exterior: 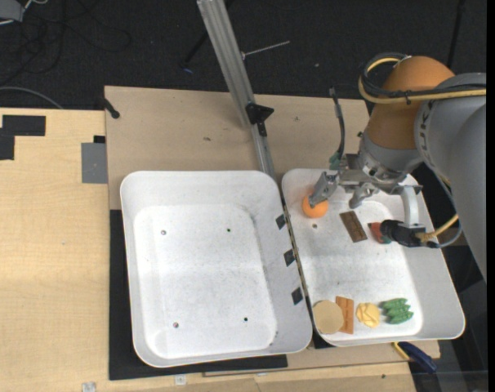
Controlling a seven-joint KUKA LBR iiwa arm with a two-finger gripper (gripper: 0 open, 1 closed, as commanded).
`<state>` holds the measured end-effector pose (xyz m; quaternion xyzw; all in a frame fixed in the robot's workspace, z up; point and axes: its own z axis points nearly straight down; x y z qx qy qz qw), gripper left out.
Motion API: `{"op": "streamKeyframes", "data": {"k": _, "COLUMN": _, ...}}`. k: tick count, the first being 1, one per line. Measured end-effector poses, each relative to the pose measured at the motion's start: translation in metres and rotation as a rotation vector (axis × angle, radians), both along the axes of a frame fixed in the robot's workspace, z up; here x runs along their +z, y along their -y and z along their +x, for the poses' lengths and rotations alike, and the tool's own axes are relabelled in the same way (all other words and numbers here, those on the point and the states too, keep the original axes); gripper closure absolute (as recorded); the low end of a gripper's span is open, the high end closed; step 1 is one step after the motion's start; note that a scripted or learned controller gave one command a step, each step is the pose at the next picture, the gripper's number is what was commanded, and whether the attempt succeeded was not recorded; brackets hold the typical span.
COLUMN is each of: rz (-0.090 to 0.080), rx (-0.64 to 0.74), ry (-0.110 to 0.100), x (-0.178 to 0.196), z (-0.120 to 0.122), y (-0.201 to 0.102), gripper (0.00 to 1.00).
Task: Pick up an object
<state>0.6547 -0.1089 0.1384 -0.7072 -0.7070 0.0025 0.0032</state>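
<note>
The gripper hangs over the right bin, fingers spread apart with nothing between them — an orange ball sits just beside the left fingertip. A brown block lies near, below the fingers.

Bench bears two white bins (side by side).

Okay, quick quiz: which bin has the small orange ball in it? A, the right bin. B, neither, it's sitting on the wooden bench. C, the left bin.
A: the orange ball lies near the top left corner of the right bin, just under the claw.
</note>
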Motion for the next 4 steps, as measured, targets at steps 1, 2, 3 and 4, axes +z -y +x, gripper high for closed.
{"op": "streamKeyframes", "data": {"k": 1, "rz": 0.0, "rx": -0.005, "ry": 0.006, "x": 0.013, "z": 0.001, "y": 0.001, "gripper": 1.0}}
{"op": "streamKeyframes", "data": {"k": 2, "rz": -0.002, "rx": -0.001, "ry": 0.013, "x": 0.077, "z": 0.002, "y": 0.003, "gripper": 1.0}}
{"op": "streamKeyframes", "data": {"k": 3, "rz": -0.001, "rx": 0.0, "ry": 0.011, "x": 0.116, "z": 0.003, "y": 0.004, "gripper": 1.0}}
{"op": "streamKeyframes", "data": {"k": 4, "rz": 0.002, "rx": 0.004, "ry": 0.003, "x": 0.107, "z": -0.024, "y": -0.051, "gripper": 1.0}}
